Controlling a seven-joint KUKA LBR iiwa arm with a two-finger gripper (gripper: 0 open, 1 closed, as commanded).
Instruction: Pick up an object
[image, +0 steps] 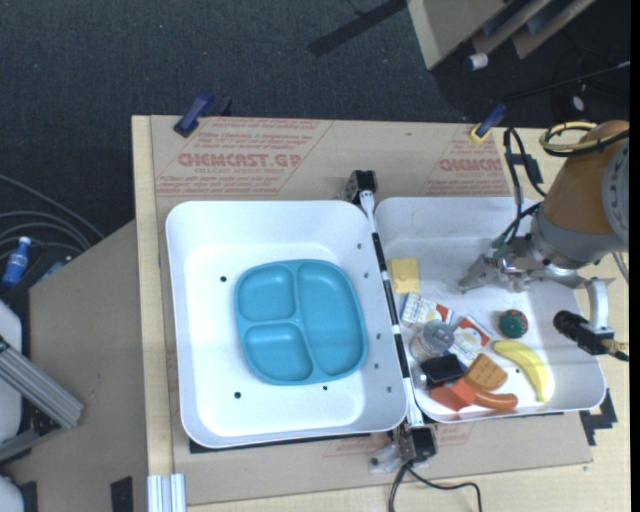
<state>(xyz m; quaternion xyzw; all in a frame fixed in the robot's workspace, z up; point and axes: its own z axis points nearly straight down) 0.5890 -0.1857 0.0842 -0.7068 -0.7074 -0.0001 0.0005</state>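
My gripper (495, 283) hangs low over the back of the right bin (455, 215), below the arm's orange band (585, 190). Its fingers are spread open over bare bin floor, with nothing between them. A green and red ball (513, 322) lies just in front of it, and a banana (526, 366) lies nearer the front edge. A yellow block (405, 274) sits to the gripper's left near the divider. Packets (420, 309), a grey item (437, 335), a black item (440, 370), an orange toast piece (487, 372) and a red sausage (476, 400) crowd the bin's front left.
The left bin (200, 250) holds a blue divided plate (299, 320). A black part on a white bracket (582, 330) sticks out at the right bin's right wall. Cables (520, 170) run down beside the arm.
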